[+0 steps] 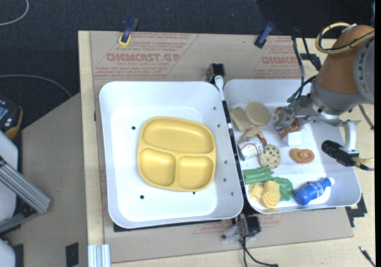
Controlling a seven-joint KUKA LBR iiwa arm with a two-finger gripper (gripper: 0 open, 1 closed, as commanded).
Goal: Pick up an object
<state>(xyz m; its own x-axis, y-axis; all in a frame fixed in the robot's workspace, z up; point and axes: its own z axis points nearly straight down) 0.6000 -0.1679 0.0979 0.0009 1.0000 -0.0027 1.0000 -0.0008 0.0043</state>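
Observation:
The right bin holds several small items: a tan round disc, a tan wedge, a small can, a speckled cookie, a brown pretzel, a white block, a green piece, yellow chips and a blue bottle. My gripper hangs low over the bin's upper middle, just above the white block and right of the tan disc. I see nothing lifted off the bin floor.
The left bin holds a yellow divided plate. The grey arm comes in from the right over the right bin's far corner, with a black fitting near the pretzel. Two blue clamps sit on the bench's back edge.

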